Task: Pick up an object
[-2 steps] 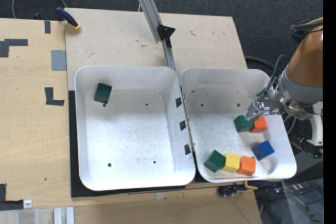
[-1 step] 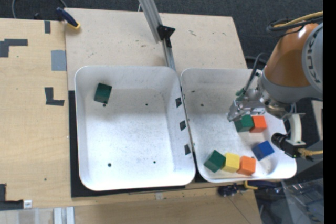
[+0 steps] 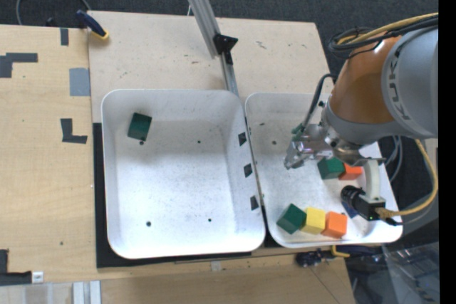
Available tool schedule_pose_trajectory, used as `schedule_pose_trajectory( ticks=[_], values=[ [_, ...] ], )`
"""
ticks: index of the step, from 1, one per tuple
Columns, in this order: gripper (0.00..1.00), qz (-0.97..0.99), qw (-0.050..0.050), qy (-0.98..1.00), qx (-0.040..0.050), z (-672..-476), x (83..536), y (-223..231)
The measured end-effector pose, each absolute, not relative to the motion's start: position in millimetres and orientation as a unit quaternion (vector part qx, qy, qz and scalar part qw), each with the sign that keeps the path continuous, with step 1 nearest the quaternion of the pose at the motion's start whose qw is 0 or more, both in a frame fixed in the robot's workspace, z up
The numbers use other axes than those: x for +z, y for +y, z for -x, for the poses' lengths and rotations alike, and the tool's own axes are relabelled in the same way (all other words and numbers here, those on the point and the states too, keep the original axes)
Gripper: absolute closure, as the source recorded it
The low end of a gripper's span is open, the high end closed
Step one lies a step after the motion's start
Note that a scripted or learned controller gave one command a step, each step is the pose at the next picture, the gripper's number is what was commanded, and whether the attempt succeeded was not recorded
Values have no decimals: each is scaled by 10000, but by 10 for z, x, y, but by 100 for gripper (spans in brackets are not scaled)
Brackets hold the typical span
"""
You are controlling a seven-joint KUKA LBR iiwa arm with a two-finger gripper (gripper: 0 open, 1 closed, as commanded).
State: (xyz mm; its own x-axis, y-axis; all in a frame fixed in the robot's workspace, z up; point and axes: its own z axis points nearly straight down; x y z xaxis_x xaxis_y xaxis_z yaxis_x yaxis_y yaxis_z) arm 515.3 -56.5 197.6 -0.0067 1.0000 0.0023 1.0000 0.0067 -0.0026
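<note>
Camera view: arm reaches in from right over right bin. Gripper low above bin floor, finger state cannot tell. Green block and small orange block just beside wrist. Along front wall: green cube, yellow cube, orange cube in touching row. Left bin: dark green block near back-left corner.

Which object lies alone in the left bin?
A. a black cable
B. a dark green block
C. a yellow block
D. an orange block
B: the dark green block sits by itself near the upper left corner of the left bin; the yellow block and orange block lie in the right bin.
</note>
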Motion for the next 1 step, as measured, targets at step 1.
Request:
schedule_pose_trajectory(
  ticks=[1],
  values=[
    [100,7043,14,-7099,-2,-5268,2025,-1]
  ],
)
